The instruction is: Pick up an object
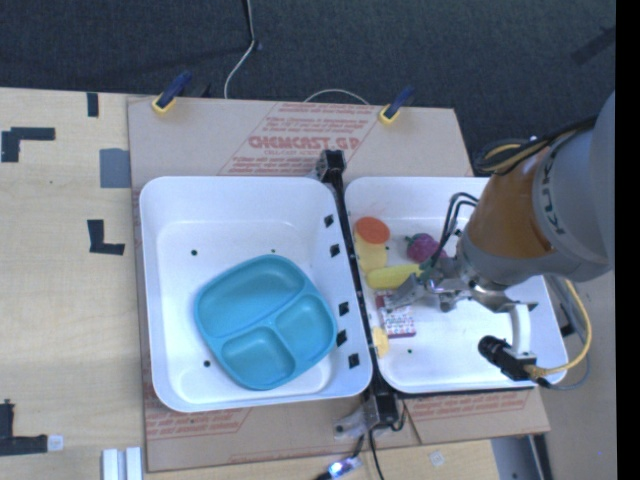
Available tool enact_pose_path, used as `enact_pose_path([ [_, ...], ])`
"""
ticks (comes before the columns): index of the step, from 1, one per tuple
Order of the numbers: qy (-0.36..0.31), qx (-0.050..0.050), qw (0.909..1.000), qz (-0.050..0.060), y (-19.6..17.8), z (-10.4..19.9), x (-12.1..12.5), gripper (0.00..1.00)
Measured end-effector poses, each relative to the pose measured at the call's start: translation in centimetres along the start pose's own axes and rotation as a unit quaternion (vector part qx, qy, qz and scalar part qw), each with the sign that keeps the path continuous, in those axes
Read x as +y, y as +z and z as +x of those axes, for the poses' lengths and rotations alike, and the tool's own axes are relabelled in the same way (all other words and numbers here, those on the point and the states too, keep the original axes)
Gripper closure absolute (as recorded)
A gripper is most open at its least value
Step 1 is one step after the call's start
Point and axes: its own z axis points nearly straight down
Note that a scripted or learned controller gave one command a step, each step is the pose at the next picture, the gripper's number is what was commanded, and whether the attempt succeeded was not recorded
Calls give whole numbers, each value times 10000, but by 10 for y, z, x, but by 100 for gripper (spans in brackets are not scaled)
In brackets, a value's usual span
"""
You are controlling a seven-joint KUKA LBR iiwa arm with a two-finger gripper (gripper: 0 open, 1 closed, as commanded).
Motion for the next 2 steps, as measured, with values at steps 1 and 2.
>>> enact_pose_path([
  [1, -5, 5, 10000, -29, 10, 0, 2, 0],
  [2, -12, 22, 10000, -71, -2, 2, 6, 100],
])
